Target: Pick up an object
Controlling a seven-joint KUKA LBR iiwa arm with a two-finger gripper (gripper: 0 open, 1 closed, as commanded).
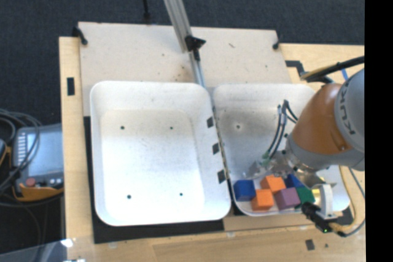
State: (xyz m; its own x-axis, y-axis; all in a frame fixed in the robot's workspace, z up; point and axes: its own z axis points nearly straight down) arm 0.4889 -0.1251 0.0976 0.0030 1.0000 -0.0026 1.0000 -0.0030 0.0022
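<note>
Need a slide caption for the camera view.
KUKA arm reaching over colored blocks clustered in the right bin's near corner.

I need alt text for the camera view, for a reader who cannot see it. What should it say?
A grey arm with an orange band reaches from the right over the near corner of the right bin, above a cluster of small blocks: blue, orange, purple and green. A second white bin sits to its left.
</note>
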